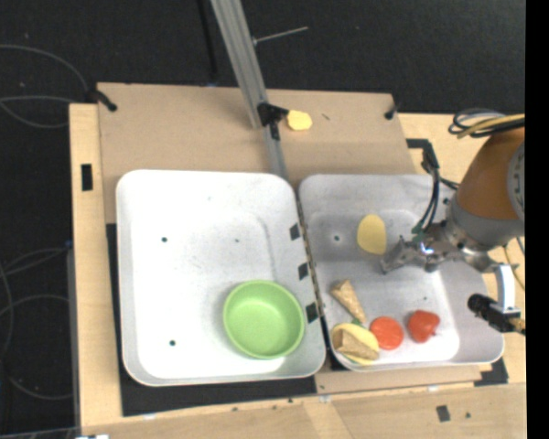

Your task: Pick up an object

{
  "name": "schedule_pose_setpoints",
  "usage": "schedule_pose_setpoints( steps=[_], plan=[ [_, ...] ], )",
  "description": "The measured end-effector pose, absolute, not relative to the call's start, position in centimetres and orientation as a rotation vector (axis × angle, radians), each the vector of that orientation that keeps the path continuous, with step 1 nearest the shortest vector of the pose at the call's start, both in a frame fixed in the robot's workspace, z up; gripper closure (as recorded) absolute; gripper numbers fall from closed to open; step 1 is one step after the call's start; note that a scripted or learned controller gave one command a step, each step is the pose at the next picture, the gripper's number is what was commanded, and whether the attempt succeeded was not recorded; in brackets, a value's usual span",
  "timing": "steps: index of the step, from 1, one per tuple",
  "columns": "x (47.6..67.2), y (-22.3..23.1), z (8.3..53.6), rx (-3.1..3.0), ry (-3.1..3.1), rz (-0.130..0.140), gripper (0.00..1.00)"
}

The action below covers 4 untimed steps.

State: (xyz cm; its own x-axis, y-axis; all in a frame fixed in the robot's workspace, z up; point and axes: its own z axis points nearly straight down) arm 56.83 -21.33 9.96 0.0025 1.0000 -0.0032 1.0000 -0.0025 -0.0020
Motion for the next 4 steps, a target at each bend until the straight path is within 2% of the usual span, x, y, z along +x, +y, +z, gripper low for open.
schedule_pose_setpoints(
  steps=[1,4],
  plan=[
    [57.0,-21.4,11.3,2.223,2.212,0.002,1.00],
    [57.8,-22.2,29.6,2.211,2.222,0.005,1.00]
  ],
)
